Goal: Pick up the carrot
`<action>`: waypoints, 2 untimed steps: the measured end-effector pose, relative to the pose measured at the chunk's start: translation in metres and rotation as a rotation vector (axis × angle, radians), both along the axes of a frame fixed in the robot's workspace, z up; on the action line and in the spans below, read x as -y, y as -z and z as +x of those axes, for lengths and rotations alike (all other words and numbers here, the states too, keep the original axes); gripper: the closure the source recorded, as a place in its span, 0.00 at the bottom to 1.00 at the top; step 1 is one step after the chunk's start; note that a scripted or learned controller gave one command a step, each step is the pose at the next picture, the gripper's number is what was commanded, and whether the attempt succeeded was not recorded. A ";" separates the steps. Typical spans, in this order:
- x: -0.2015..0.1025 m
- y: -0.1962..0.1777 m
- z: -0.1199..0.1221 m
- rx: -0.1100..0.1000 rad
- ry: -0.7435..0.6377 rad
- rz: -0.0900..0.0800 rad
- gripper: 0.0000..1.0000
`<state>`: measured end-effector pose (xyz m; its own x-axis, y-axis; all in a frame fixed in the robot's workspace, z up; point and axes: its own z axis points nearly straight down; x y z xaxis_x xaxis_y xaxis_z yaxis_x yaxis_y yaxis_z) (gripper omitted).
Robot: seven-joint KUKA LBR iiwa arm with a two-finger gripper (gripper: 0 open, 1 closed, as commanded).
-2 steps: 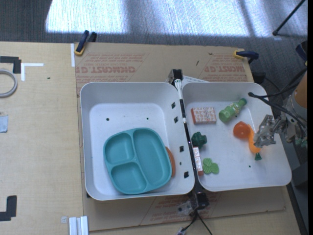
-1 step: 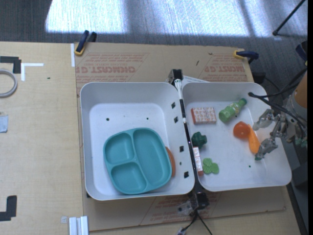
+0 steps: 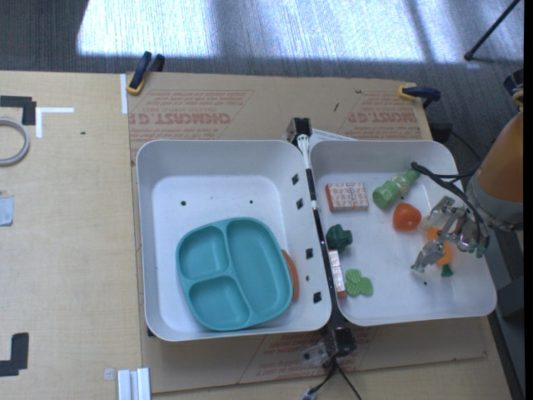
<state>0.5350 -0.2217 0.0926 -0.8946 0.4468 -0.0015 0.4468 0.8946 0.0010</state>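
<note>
The jaws stood spread a little, their metal tips pointing down and toward the lower left of the view, low over the floor of the right bin (image 3: 466, 302), and a small orange piece with a green end, which looked to be the carrot (image 3: 444, 259), lay right at them; whether they were pinching it or merely straddling it could not be told from this slanted view. The gripper (image 3: 435, 255) hung from the arm (image 3: 504, 177), which came in from the right edge, its orange band high above the wrist and a dark cable looping from it across the bin's far corner. The carrot sat just at the fingers' right side, partly hidden by them, its green end toward the near wall of the bin. Just beyond the jaws, up and to their left, rested an orange tomato-like ball (image 3: 406, 216), and farther the same way a green bottle-shaped toy (image 3: 393, 189) lay tilted. Well to the left of the jaws were a red-and-white box (image 3: 346, 196), a dark green piece (image 3: 339, 238) near the bin's left wall, and a light green leafy piece (image 3: 358, 284) closer to the near wall. Farther left still, across the divide, the left bin (image 3: 158, 223) held a teal sectioned plate (image 3: 235, 272), well apart from the gripper.
</note>
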 end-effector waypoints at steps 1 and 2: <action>0.000 -0.010 0.001 0.003 0.001 0.000 1.00; -0.058 -0.021 -0.026 -0.001 0.256 0.000 1.00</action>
